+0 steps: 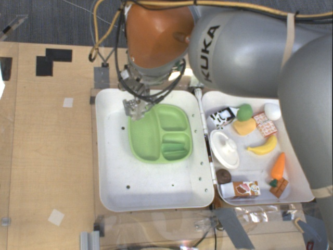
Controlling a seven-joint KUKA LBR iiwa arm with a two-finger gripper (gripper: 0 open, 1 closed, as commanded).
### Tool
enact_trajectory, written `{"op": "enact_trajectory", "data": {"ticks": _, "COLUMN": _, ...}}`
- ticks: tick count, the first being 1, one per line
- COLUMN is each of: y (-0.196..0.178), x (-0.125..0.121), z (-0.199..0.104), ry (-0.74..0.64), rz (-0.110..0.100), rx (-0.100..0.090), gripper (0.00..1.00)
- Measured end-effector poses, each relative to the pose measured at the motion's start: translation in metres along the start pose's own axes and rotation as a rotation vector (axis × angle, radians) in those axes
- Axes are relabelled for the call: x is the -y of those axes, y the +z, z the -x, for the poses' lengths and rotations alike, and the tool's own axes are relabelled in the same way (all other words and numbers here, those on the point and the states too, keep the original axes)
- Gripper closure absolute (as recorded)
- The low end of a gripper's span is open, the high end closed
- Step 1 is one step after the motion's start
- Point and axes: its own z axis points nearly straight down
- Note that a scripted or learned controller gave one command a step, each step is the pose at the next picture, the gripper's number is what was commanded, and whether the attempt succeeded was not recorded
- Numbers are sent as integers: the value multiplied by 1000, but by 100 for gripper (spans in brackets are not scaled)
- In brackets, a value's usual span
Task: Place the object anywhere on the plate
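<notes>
Tool (134, 108) hangs over the green plate's (158, 134) upper-left rim.

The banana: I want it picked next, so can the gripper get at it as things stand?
Probably yes. The banana lies uncovered in the right bin, with a box and a carrot close beside it. The gripper is over the left bin, at the green plate.

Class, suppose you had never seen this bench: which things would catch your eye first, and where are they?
The big grey KUKA arm with its orange band fills the top right, its end effector at the upper left edge of the green divided plate in the left bin. The right bin holds toy food, including a yellow banana and an orange carrot.
</notes>
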Motion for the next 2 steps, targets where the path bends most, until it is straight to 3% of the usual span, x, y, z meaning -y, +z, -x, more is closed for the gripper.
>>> {"op": "enact_trajectory", "data": {"ticks": 1, "y": 35, "x": 17, "z": -5, "ry": -267, "rz": -6, "rx": 0, "gripper": 100}}
{"op": "enact_trajectory", "data": {"ticks": 2, "y": -40, "x": 18, "z": -5, "ry": -638, "rz": -12, "rx": -2, "gripper": 100}}
